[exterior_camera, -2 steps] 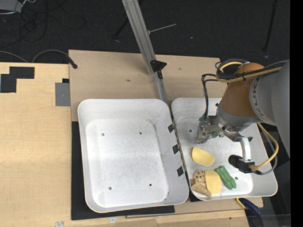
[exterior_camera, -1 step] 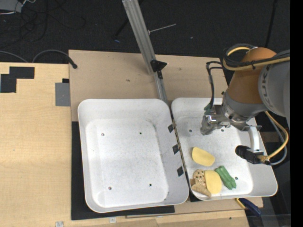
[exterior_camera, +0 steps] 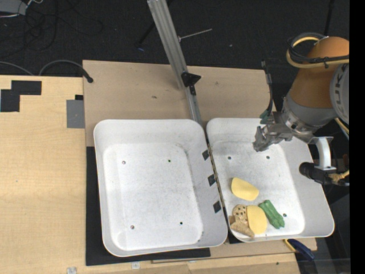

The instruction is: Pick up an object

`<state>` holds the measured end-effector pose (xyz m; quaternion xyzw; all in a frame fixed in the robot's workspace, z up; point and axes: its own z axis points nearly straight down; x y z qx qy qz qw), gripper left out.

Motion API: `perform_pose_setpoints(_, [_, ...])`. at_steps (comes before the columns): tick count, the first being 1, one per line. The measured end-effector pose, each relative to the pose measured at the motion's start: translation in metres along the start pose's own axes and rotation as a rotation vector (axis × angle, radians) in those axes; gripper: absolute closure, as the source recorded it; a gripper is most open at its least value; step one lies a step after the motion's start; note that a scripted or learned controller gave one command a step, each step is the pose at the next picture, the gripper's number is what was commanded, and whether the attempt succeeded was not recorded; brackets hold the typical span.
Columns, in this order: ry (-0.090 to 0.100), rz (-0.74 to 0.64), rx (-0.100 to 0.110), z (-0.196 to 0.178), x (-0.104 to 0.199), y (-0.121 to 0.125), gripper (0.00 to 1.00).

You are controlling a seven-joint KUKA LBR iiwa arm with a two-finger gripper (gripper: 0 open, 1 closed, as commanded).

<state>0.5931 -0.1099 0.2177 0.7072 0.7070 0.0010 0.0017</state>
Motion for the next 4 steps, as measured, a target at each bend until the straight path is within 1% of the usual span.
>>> perform_pose_setpoints(1, [0.001, -0.001, 0.003, -0.020, -0.002, 0.000, 1.00])
perform_pose_setpoints(2, [0.004, -0.003, 0.008, -0.009, 0.050, -0.007, 1.00])
perform_pose_setpoints(3, [0.004, -0.004, 0.008, -0.018, 0.098, -0.014, 1.00])
perform_pose_setpoints(4, [0.003, -0.004, 0.009, -0.026, 0.145, -0.029, 1.00])
